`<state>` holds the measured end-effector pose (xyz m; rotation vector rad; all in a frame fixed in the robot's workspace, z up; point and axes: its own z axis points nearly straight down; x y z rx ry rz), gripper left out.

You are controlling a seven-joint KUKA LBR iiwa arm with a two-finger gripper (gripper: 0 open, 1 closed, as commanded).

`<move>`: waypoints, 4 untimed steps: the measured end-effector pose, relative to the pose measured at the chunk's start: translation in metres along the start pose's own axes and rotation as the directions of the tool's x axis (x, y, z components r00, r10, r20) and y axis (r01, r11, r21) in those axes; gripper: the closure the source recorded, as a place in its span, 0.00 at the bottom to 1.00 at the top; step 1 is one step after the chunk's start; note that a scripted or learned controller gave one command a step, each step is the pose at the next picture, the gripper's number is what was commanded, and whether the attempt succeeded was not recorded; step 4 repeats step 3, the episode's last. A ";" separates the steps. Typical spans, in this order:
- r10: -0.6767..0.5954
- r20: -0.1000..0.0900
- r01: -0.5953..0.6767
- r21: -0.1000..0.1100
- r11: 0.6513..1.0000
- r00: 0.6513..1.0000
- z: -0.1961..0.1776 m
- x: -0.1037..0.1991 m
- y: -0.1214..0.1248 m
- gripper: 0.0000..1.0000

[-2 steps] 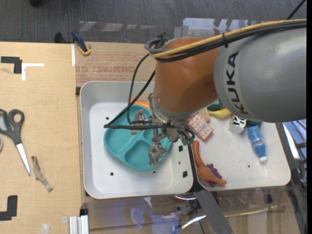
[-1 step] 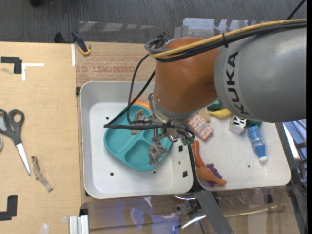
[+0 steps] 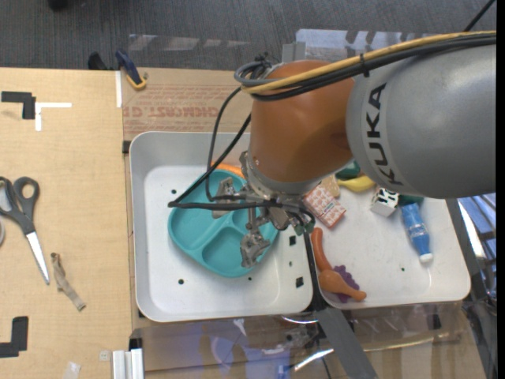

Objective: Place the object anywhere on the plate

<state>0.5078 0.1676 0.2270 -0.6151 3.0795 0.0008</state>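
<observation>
A teal divided plate point(image 3: 207, 235) lies in the left white bin point(image 3: 158, 290). My gripper point(image 3: 252, 249) hangs over the plate's right part, low above it, under the orange wrist band point(image 3: 304, 125). An orange thing point(image 3: 229, 169) peeks out at the plate's far edge, mostly hidden by the arm. I cannot see whether anything sits between the fingers.
The right bin point(image 3: 394, 279) holds an orange carrot with a purple piece point(image 3: 335, 275), a blue tube point(image 3: 416, 229), a white die point(image 3: 385, 201), a yellow item point(image 3: 357, 184) and a pink-patterned packet point(image 3: 325, 204). Scissors point(image 3: 25, 215) lie on the wooden bench at left.
</observation>
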 end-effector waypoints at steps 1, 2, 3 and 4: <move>0.000 0.000 0.000 0.000 1.000 1.000 0.000 0.000 0.000 0.00; 0.001 0.003 -0.001 0.000 1.000 1.000 -0.009 -0.001 0.000 1.00; 0.001 0.002 -0.001 0.000 1.000 1.000 -0.009 -0.001 0.000 0.00; 0.001 0.002 -0.001 0.000 1.000 1.000 -0.009 -0.001 0.000 0.00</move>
